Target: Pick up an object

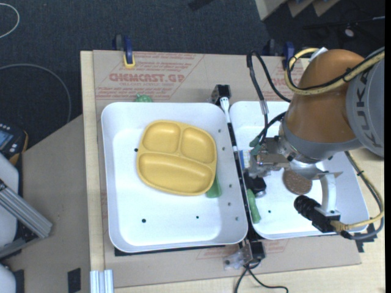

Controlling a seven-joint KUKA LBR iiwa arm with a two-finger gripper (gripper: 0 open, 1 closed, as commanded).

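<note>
The arm (324, 96) is grey with a big orange part. It comes in from the right and hangs over the right bin (275, 227). The gripper (258, 177) is low in that bin, close to its left wall. The view does not show if the gripper is open or closed, so no one can tell. Nothing can be seen held in it.

Three things could be picked up. A thin green stick (253, 211) lies in the right bin, along the left wall. It is just below the gripper in the view, and it is hard to tell if they touch. A brown round thing (297, 182) lies in the same bin, just to the right of the gripper. The arm hides part of it.

The left bin (122, 218) holds a yellow plate (177, 157). The plate has three parts: two small ones at the far side and one long one at the near side. It lies flat, a bit above the middle of the bin. A small green thing (212, 191) peeks out from under the plate's near right edge, close to the wall between the two bins.

The two bins sit side by side and touch. They rest on a brown board (153, 72) with red letters on it. A blue and yellow clamp (127, 50) grips the far edge of the board. Another small green thing (143, 97) lies on the board, just past the far rim of the left bin. Around the bench the floor (61, 17) is dark.
</note>
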